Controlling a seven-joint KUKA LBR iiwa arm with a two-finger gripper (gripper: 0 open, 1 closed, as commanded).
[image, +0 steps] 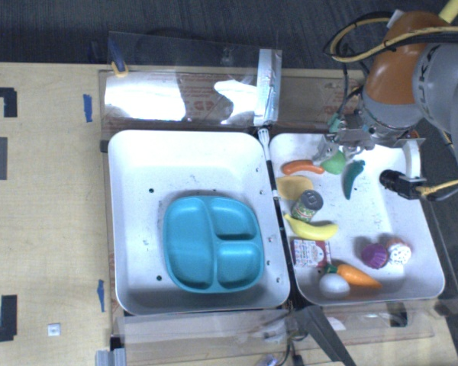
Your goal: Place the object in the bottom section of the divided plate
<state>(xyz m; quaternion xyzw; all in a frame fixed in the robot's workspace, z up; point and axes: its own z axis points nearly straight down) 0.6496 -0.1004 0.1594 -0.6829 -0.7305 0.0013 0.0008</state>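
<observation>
The blue divided plate (pixel 212 242) lies in the left white bin (pixel 137 166), with one long section on its left and two smaller sections on its right. My gripper (pixel 342 149) hangs over the far end of the right bin (pixel 420 227). It is just above a light green toy (pixel 334 165) and a dark green pepper-like toy (pixel 353 178). I see nothing lifted off the bin floor. The grey arm with its orange band (pixel 397 75) reaches in from the upper right.
The right bin also holds an orange chili (pixel 301 168), a yellow piece (pixel 295 187), a small can (pixel 309 203), a banana (pixel 313 229), a red and white packet (pixel 307 252), a carrot (pixel 357 275), a white egg (pixel 334 284) and a purple toy (pixel 374 255). Cables loop near the arm.
</observation>
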